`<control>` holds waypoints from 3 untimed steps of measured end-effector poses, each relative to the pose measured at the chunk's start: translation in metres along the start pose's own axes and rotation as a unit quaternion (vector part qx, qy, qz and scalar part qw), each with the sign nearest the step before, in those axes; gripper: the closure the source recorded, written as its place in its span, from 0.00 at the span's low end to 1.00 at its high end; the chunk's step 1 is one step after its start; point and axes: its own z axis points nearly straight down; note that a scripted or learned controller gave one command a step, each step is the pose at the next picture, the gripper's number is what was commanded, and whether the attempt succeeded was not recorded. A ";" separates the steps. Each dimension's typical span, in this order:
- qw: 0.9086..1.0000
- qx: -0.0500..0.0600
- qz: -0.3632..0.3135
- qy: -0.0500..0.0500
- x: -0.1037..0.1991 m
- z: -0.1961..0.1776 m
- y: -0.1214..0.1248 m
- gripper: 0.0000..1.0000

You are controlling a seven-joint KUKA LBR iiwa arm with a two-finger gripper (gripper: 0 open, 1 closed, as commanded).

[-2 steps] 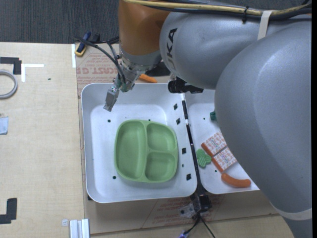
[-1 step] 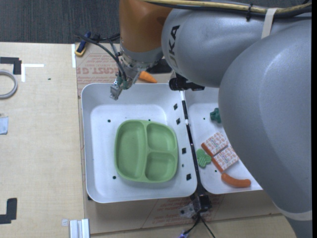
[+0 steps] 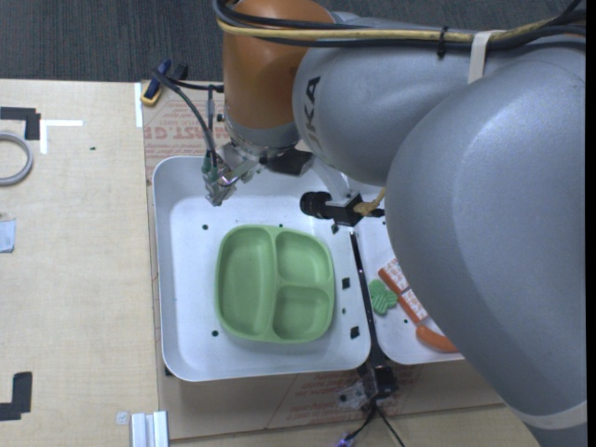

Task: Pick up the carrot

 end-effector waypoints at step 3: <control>0.992 -0.001 -0.128 0.000 -0.127 -0.007 -0.150 1.00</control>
